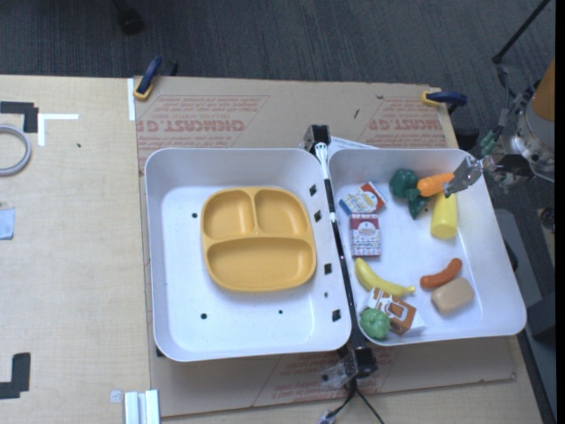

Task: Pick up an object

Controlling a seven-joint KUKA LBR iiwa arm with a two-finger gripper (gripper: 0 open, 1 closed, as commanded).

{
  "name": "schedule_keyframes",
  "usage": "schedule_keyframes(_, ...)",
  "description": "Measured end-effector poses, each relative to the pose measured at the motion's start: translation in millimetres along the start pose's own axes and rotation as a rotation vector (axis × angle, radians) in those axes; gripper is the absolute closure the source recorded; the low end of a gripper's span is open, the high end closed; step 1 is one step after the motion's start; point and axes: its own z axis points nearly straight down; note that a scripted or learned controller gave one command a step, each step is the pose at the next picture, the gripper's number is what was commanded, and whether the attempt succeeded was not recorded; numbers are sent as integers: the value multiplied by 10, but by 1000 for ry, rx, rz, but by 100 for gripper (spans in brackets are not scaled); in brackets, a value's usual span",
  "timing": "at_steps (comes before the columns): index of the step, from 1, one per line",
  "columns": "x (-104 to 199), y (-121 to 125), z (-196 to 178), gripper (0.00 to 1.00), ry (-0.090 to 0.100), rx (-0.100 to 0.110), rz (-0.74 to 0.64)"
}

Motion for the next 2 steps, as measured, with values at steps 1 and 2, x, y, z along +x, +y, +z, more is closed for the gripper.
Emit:
schedule_keyframes(1, 32, -363, 1298, 0, 7, 6, 355)
schedule_keyframes(2, 258, -661, 1286, 0, 1, 0, 40)
